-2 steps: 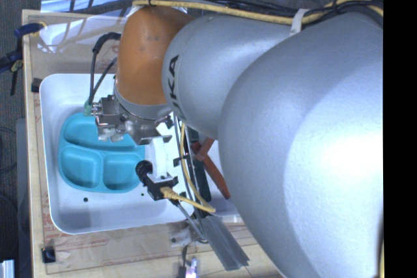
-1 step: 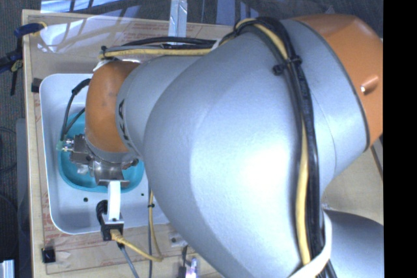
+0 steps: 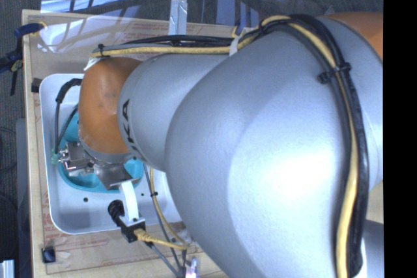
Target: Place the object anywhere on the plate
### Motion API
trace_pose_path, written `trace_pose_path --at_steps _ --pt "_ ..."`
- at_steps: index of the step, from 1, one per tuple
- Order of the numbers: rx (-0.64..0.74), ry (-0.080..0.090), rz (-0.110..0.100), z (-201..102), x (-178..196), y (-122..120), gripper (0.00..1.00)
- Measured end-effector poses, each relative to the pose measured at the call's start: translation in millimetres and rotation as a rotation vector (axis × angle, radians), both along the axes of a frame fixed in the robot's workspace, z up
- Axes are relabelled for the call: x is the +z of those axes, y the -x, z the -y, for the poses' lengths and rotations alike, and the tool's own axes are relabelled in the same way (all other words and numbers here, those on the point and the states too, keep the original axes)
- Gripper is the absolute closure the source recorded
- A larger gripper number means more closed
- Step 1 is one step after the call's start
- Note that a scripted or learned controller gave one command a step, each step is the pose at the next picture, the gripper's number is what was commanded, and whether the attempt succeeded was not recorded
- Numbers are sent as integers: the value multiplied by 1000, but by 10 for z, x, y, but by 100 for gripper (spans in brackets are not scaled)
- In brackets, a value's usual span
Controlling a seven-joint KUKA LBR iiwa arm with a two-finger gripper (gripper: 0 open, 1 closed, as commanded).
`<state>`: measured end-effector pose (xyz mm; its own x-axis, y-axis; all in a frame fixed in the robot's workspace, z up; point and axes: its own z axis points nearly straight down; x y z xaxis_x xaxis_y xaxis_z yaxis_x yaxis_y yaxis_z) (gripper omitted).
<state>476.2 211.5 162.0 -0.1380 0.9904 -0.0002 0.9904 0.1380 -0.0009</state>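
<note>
Hanging over the left bin (image 3: 55,208) with the wrist (image 3: 104,111) directly above the blue plate (image 3: 133,169), plate peeking out from under it on both sides, jaws and object hidden beneath the arm (image 3: 260,159), so their state unclear.

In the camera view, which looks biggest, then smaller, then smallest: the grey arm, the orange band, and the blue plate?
1. The grey arm looks by far the biggest, partly because it is close to the camera.
2. The orange band comes next.
3. The blue plate looks smallest, but the arm covers most of it, so its true size stays unsure.
</note>
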Motion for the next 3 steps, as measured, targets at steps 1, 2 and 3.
trace_pose_path --at_steps 1,2,3 --pt "563 0 4 141 1053 -150 100" --pt "369 1 -5 113 -87 -45 100" --pt "36 1 -3 384 -220 -927 100"
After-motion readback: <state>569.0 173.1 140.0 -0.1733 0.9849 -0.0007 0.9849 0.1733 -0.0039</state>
